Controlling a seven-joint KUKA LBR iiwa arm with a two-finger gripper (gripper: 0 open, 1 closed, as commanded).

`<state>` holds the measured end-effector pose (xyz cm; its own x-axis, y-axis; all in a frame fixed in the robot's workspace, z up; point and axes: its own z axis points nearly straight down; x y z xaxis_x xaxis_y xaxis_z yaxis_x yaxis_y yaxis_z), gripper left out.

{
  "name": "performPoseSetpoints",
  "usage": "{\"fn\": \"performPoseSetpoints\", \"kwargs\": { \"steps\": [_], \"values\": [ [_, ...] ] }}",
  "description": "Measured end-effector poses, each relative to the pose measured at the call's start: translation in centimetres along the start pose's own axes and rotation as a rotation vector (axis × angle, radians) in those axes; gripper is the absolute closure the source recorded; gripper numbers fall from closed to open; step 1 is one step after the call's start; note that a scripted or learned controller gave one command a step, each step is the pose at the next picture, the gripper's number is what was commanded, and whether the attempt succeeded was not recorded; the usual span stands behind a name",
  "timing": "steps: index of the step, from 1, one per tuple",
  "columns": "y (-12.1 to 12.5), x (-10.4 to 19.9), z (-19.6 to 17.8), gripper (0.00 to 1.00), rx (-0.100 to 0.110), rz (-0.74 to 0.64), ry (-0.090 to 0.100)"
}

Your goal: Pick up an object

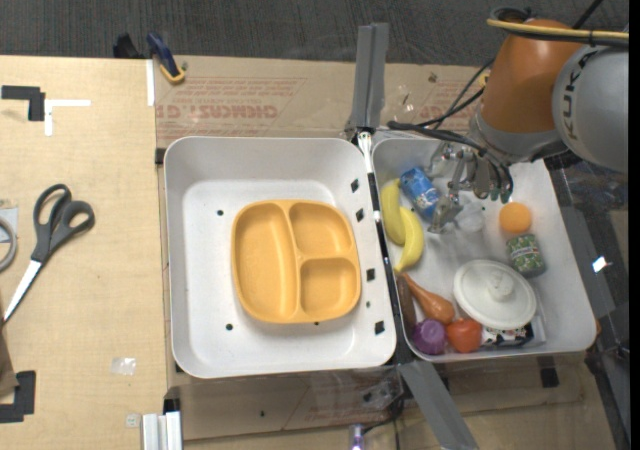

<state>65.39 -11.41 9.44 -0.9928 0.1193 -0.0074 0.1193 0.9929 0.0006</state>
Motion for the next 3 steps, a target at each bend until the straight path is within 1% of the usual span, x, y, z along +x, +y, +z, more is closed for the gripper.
{"fn": "performPoseSetpoints", "kwargs": {
  "steps": [1, 2, 3],
  "values": [
    [1.7, 2.4, 0.1, 0.00, 0.001, 0.202, 0.003],
    [-6.2, 0.4, -0.1, 0.00, 0.002, 0.254, -0.001],
    [-6.1, 0.2, -1.2, 1.00, 0.002, 0.252, -0.008]
  ]
}}
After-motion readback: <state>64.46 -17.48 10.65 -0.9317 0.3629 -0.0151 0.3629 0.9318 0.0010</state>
